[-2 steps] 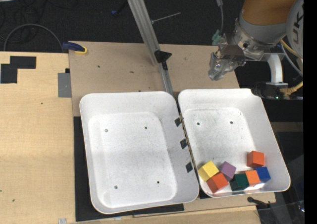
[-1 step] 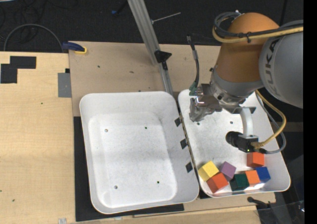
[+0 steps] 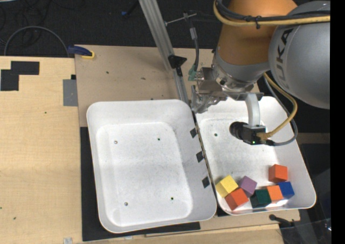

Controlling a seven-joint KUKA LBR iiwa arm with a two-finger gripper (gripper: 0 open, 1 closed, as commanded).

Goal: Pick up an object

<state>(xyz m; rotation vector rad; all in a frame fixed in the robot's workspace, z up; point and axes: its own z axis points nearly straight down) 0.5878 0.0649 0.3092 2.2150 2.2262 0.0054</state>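
In the camera view, the grey arm [image 3: 302,48] with its orange band [image 3: 256,8] comes in from the right and hangs over the far part of the right bin [image 3: 307,183]; the gripper [image 3: 204,100] is seen below the wrist, near the far left corner of this bin, close to the wall between the two bins; whether it is released or clenched, I cannot tell from this angle, and nothing is seen in its grasp. The objects for picking are small blocks, all gathered in the near part of the right bin, well apart from the gripper; a yellow block [image 3: 227,184] lies nearest to the dividing wall, with a red block [image 3: 236,198] just in front of it and a purple block [image 3: 248,184] beside it; then come a dark green block [image 3: 261,198], an orange block [image 3: 274,192] and a blue block [image 3: 287,189], close together in a row; a second red block [image 3: 278,173] lies a little farther back. The left bin [image 3: 102,113] stands beside the right one, touching it along the middle; a slanted metal rail [image 3: 159,32] rises behind the bins.
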